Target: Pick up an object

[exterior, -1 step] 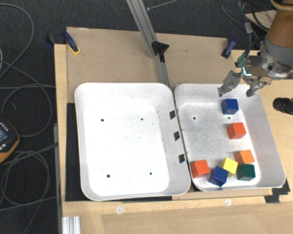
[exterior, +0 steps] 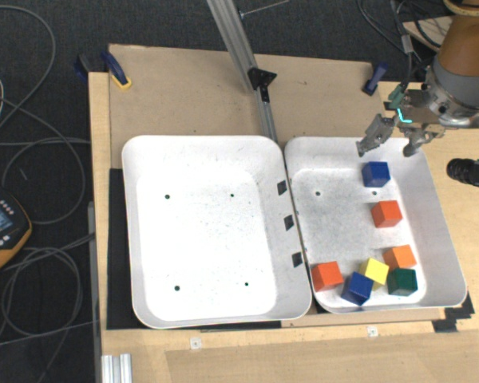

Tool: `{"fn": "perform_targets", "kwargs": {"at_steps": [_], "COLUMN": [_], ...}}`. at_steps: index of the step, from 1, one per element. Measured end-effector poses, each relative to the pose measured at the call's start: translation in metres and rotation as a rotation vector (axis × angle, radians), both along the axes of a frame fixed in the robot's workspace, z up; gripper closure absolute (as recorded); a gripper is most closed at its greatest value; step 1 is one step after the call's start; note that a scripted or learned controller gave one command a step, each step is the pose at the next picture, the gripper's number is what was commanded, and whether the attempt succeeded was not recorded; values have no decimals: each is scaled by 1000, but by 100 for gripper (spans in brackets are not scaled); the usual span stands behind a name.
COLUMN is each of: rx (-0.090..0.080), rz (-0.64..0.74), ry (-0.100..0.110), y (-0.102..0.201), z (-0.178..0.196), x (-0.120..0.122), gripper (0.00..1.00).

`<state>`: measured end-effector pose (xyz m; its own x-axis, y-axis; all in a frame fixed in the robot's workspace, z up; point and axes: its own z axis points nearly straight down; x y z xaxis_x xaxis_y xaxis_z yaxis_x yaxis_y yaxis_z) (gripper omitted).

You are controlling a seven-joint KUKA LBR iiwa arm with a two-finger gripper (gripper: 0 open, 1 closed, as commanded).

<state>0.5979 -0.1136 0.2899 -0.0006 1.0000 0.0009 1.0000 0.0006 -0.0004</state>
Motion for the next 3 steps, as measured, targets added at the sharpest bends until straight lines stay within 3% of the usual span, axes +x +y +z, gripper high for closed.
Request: {"fn": "perform_targets", "kwargs": {"at_steps": [3], "rx": [2], "rz": [0], "ry": [7], "y": [9], "z": [-171], "x": [-12], "gripper": [0]}}
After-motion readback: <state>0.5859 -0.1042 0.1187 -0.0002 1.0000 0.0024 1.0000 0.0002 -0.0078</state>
